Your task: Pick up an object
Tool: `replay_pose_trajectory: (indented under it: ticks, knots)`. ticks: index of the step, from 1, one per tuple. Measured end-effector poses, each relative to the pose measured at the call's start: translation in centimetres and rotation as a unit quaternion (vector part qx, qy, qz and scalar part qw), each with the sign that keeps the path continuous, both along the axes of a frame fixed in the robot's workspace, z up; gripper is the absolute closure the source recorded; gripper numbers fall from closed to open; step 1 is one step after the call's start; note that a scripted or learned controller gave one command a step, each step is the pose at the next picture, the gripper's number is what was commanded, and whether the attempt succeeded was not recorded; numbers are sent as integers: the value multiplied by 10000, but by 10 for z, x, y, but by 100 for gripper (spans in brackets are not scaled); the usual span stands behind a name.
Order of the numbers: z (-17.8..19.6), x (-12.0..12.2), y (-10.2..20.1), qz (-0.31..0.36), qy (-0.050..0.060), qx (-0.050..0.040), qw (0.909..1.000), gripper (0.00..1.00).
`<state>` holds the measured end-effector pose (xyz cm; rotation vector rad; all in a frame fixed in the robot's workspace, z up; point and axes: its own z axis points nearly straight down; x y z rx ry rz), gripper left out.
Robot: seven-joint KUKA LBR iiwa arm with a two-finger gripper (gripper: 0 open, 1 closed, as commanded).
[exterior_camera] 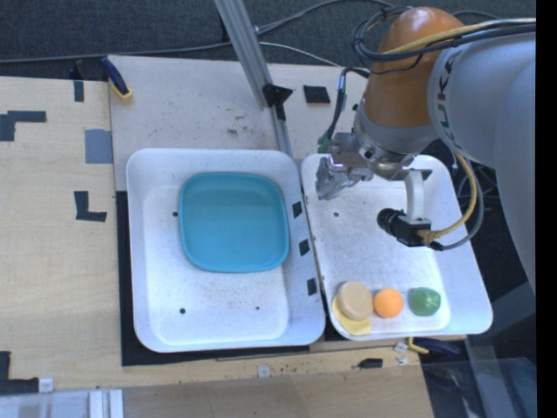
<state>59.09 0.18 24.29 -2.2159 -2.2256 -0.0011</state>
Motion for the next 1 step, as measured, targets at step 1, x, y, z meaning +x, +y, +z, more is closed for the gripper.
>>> replay_pose_trajectory:
  ticks: [1]
  knots:
    - [6,-16,52,0,0,0,10000,100]
